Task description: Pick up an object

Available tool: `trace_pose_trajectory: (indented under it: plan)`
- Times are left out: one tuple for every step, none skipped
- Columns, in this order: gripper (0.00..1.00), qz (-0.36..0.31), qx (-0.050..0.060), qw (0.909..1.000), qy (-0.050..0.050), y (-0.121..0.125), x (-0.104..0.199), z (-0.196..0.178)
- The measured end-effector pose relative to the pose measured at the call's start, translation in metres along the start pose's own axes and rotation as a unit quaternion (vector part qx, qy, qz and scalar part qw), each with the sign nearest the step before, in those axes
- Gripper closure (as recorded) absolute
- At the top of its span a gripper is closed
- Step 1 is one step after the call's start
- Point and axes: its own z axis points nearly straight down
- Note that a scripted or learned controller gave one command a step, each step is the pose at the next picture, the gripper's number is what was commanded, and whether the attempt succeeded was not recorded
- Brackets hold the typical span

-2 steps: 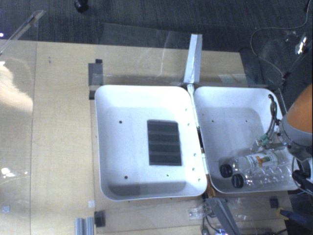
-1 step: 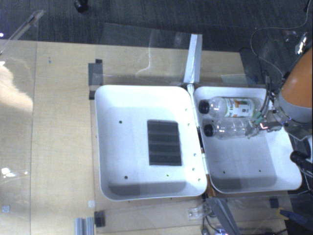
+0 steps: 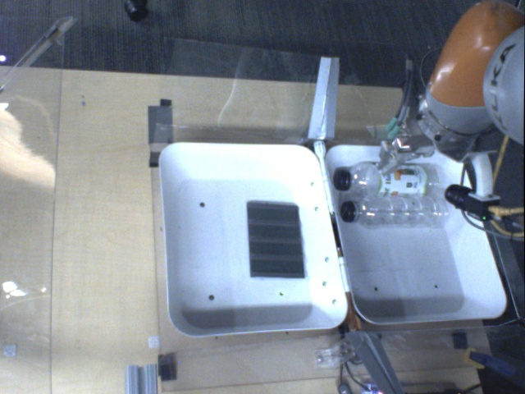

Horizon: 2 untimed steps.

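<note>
While the grey and orange arm (image 3: pixel 469 64) leans in from the right side of the camera view, its gripper (image 3: pixel 399 153) hangs low over the far end of the right bin (image 3: pixel 426 310). It is too blurry to say if the gripper is spread wide or squeezed together, so I cannot tell.

Right under the gripper tip lies a clear bottle (image 3: pixel 385 179) with a black cap. It rests on its side on the bin floor. The gripper looks very close to it, maybe touching, but I cannot be sure. A second clear bottle (image 3: pixel 394 212) lies just beside the first one, a bit nearer to the camera than the gripper. Its black cap also points toward the wall between the bins.

Well apart from the gripper, off to its left, sits the left bin (image 3: pixel 189 245). A dark ridged block (image 3: pixel 275 238) lies flat in the middle of it.

I think the job is only partly done. The gripper is at a bottle, which is the first bit. Nothing is lifted yet, as both bottles look flat on the floor of the bin. What is left is to grab one well and raise it up.
</note>
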Motion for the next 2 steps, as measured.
trace_pose_trajectory:
  plan:
    - [0.0, 0.0, 0.0, 1.0, 0.0, 0.0, 0.0, 0.0]
    - [0.0, -0.174, -0.018, 0.9846, -0.009, 0.01, -0.023, 0.09]
